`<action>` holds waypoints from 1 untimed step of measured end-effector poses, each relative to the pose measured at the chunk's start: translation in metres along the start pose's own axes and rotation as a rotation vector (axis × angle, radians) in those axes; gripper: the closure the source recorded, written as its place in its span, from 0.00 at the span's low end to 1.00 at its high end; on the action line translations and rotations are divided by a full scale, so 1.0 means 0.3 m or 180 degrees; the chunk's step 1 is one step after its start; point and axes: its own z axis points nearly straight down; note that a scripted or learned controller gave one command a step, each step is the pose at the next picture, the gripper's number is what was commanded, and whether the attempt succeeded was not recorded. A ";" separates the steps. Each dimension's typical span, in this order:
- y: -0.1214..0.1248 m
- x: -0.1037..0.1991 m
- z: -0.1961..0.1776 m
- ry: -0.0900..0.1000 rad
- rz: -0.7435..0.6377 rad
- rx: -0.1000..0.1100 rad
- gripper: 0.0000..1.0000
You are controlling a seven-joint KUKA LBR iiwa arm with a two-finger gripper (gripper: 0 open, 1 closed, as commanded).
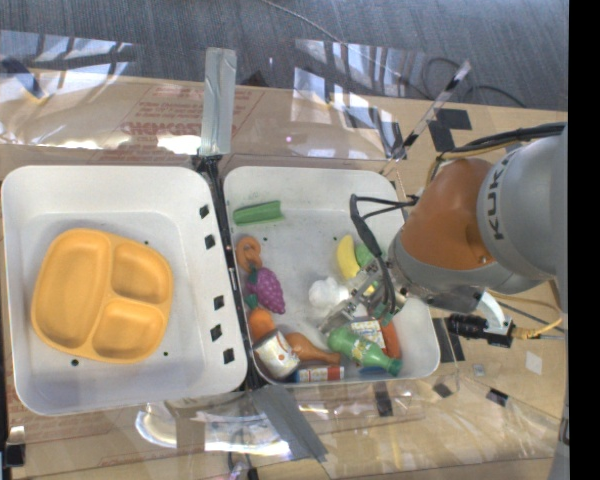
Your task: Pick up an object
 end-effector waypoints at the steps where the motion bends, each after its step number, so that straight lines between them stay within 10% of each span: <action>1: 0.058 -0.149 -0.036 0.0000 0.0295 0.0003 0.00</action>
